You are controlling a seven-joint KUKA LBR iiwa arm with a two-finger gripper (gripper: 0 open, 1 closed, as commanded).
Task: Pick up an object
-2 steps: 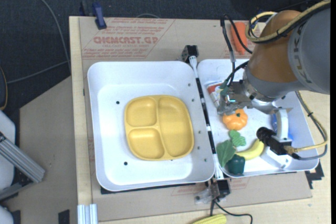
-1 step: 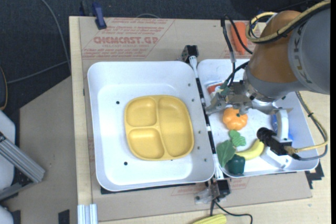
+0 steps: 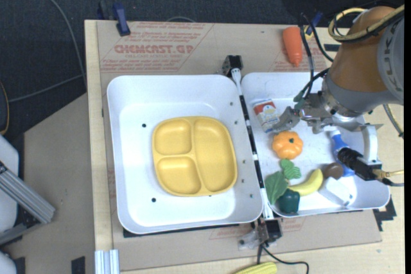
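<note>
End effector (image 3: 297, 113) over right bin (image 3: 257, 83); board lettering "CHEMCAST GP" (image 3: 153, 48).

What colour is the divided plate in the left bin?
Yellow. The divided plate shows plainly in the camera view, lying in the left bin.

A robotics lab: wooden bench (image 3: 160, 48), clamped white bins (image 3: 122, 138), trailing cables (image 3: 38, 74).

Left bin (image 3: 128, 138): a yellow divided plate (image 3: 192, 155) fills the middle, with bare floor around it. Right bin (image 3: 257, 83): an orange pumpkin (image 3: 287, 145), banana (image 3: 308, 182), green vegetable (image 3: 282, 192) and small carton (image 3: 265, 111) crowd the near-left part; the arm (image 3: 359, 67) overhangs the right.
</note>
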